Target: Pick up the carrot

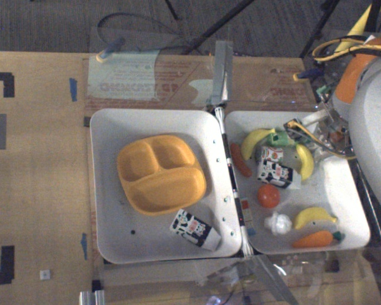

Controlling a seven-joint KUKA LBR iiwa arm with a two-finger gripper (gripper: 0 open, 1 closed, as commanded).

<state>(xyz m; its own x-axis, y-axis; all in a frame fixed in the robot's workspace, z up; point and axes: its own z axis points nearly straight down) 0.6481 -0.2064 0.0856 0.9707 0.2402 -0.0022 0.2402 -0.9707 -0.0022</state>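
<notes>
The orange carrot with a green stub end (316, 239) lies at the front edge of the right shallow white bin (343, 189), just below a yellow banana (314, 217). From the left: a yellow divided plastic plate (160, 173) and a black-and-white patterned carton (193, 229) sit in the left white bin (108, 170); the right bin holds a red sausage-shaped piece (240, 160), a second patterned carton (276, 171), a red tomato (268, 196) and a small white lump (278, 222). The gripper (327, 134) hangs over the right bin's far corner, well apart from the carrot, and I cannot tell how it is set.

Print on the cardboard sheet (178, 81) is illegible.
</notes>
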